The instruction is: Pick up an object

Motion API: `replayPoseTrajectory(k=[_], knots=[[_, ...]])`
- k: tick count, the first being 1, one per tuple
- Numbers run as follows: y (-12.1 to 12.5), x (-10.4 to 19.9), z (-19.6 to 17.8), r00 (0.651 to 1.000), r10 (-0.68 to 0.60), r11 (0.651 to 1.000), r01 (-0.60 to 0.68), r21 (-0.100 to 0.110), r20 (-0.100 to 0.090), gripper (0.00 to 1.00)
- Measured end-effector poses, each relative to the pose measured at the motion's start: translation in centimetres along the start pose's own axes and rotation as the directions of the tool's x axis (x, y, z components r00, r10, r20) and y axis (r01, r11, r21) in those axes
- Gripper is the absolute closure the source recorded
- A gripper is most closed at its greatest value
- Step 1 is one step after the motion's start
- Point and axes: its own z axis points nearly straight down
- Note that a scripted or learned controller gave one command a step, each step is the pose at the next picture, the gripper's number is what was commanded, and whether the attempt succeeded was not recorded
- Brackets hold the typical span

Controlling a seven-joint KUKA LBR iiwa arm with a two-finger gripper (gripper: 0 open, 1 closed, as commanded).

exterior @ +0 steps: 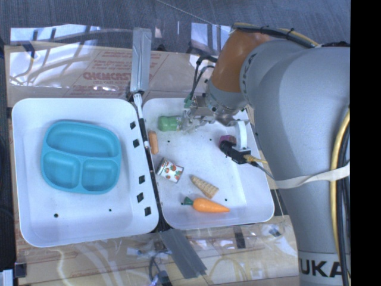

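Green object (168, 123) (small, rounded) lies beside end effector (191, 119), grip state unclear.

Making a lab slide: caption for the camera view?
KUKA arm's pincer beside a green object in the right bin; blue tray in the left.

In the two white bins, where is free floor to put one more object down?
Left bin: a bare strip in front of the blue tray. Right bin: a bare patch mid-floor, between the green object and the cone. Crowded: its front, cone beside carrot, and its back by the gripper.
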Motion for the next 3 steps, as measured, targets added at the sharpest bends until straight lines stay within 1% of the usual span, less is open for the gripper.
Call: replayPoseTrajectory(k=[1, 2, 3], knots=[[0.0, 0.0, 0.0, 1.000, -0.001, 1.000, 0.001, 0.000, 0.000, 0.00], [0.1, 0.1, -1.0, 1.000, -0.005, 1.000, 0.005, -0.001, 0.001, 1.00], [0.5, 7.5, -8.7, 1.000, 0.007, 1.000, -0.007, -0.026, 0.000, 1.00]])
